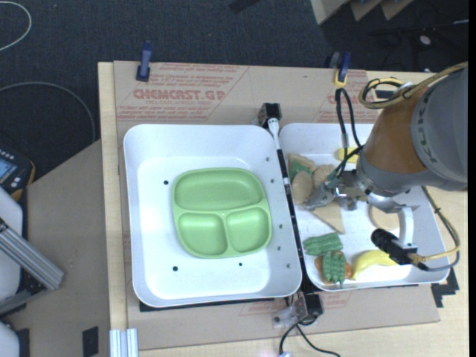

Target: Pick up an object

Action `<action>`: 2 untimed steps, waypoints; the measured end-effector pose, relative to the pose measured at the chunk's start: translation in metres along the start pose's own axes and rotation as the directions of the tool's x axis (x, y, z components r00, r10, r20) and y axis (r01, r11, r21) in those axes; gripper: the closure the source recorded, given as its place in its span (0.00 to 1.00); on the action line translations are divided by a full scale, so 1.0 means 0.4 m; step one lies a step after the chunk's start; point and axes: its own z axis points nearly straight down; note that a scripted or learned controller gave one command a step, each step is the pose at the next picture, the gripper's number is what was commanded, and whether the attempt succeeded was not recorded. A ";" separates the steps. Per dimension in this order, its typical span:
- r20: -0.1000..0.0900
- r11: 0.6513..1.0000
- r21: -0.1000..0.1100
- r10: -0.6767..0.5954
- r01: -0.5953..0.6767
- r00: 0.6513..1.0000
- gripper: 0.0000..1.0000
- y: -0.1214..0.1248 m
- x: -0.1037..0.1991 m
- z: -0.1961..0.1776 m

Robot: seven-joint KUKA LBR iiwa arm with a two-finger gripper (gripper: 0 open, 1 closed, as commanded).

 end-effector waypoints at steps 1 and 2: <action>-0.006 1.000 0.003 -0.003 0.003 1.000 0.00 -0.130 0.151 -0.257; -0.003 1.000 0.008 0.003 -0.003 1.000 1.00 -0.130 0.141 -0.269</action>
